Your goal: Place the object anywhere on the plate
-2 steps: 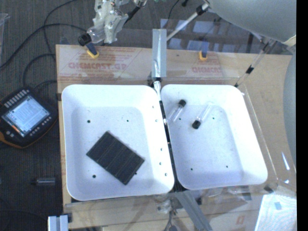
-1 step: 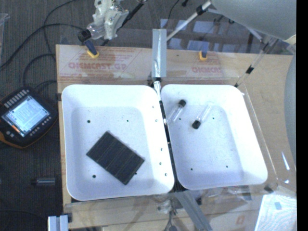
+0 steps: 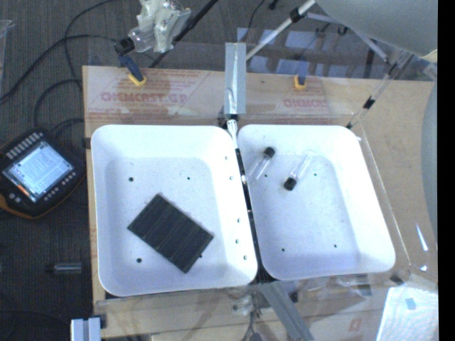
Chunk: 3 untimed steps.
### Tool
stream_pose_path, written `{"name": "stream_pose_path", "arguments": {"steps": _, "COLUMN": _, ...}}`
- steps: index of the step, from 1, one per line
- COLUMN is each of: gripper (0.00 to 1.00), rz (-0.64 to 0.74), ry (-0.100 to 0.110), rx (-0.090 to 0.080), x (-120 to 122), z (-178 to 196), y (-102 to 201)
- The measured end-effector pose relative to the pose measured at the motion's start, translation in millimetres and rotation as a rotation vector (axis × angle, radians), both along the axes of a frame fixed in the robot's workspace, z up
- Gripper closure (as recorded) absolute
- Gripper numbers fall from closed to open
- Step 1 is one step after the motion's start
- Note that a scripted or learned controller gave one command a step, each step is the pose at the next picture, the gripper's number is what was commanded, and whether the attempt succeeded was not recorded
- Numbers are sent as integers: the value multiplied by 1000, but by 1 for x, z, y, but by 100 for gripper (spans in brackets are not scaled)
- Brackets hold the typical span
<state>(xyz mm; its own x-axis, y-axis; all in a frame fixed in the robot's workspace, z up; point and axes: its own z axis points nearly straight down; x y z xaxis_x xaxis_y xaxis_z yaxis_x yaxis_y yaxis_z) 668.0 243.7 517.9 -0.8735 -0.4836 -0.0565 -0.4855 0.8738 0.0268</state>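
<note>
Nothing placed yet: two clear vials (image 3: pixel 261 161) (image 3: pixel 296 172) lying loose in the right bin (image 3: pixel 370 204), dark ridged plate (image 3: pixel 170 232) bare in the left bin (image 3: pixel 106 212), state of jaws impossible to tell.

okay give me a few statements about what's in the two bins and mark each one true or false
1. The dark ribbed plate lies in the left bin. True.
2. Two clear vials with black caps, one and another, lie in the right bin. True.
3. A vial already rests on the plate. False: both lie in the right bin.
4. The two vials touch each other. False: they lie apart.
</note>
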Motion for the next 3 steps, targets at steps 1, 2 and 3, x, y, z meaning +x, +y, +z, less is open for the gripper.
{"name": "stream_pose_path", "arguments": {"steps": 1, "gripper": 100, "rz": -1, "ry": -5, "rx": 5, "x": 1, "z": 10, "y": 0}}
{"name": "stream_pose_path", "arguments": {"steps": 2, "gripper": 100, "rz": -2, "ry": -10, "rx": 10, "x": 2, "z": 21, "y": 0}}
{"name": "stream_pose_path", "arguments": {"steps": 3, "gripper": 100, "rz": -3, "ry": -15, "rx": 15, "x": 3, "z": 31, "y": 0}}
